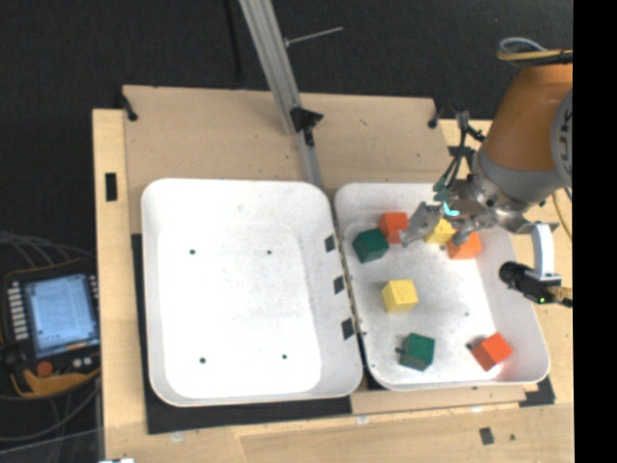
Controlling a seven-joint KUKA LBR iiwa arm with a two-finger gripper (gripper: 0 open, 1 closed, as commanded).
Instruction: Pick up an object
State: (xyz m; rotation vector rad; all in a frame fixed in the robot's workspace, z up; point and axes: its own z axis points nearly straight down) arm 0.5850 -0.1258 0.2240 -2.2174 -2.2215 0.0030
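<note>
In the right bin point(511, 374) lie several small blocks. An orange block point(392, 225) and a green block point(369, 245) sit near its left wall, with a yellow block point(399, 294) in the middle. A second green block point(416, 351) and a second orange block point(491, 350) lie toward the front. My gripper point(440, 228) hangs low over the bin's back part, open, its fingers point(418, 229) spread to either side of a small yellow block point(443, 230). Another orange block point(467, 247) lies just right of it, partly hidden by the gripper.
The left bin point(241, 287) lies beside the right one, with a dividing rim point(345, 287) between them. A slanted metal pole point(280, 66) rises behind the bins. A black fitting point(525, 280) juts over the right bin's right edge. A tablet point(58, 312) sits far left.
</note>
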